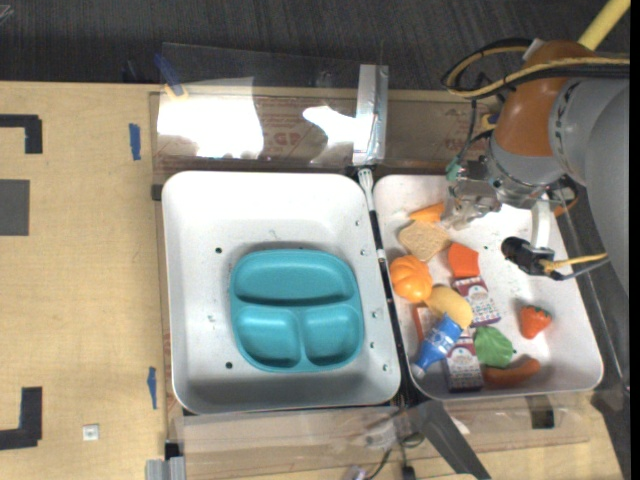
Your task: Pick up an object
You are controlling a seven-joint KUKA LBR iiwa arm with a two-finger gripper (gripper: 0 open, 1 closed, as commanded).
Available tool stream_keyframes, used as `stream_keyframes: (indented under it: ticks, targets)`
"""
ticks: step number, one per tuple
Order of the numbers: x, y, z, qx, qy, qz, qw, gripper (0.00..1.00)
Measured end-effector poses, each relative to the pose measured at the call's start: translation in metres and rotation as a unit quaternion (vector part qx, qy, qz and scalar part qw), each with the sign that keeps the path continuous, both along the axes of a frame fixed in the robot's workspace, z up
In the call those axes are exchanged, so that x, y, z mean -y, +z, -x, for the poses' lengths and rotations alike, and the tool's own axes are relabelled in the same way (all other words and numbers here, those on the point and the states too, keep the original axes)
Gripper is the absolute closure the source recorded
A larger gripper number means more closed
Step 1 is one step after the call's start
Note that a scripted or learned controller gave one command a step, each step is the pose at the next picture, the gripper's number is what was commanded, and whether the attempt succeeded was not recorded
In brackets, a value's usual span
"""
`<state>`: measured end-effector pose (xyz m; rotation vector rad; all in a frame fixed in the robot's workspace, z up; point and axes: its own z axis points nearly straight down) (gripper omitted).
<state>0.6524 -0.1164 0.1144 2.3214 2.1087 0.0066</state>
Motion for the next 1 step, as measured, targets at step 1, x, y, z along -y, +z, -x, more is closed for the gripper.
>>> stream_keyframes:
  ticks: [1]
  targets:
    - [-0.0003, -0.0004, 0.0, 0.0, 0.0, 0.0, 1.0, 0.0]
